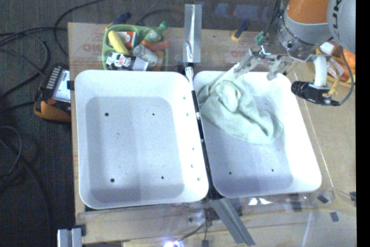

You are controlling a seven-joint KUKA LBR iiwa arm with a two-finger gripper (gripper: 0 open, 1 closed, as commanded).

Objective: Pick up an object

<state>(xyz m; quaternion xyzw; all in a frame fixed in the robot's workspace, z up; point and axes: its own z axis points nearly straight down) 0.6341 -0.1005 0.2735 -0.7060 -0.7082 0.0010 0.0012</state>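
Hovering at the right bin's twelve o'clock rim, gripper fingers spread, pinching nothing. Pale green cloth lies toward seven o'clock from it, long axis running ten-to-four.

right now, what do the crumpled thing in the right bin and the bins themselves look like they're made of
The pale green crumpled cloth looks like soft matte fabric, maybe towelling: it folds and drapes in loose wrinkles. The two shallow white bins look like smooth moulded plastic, judging by rounded corners and a faint sheen, though painted metal can't be ruled out.
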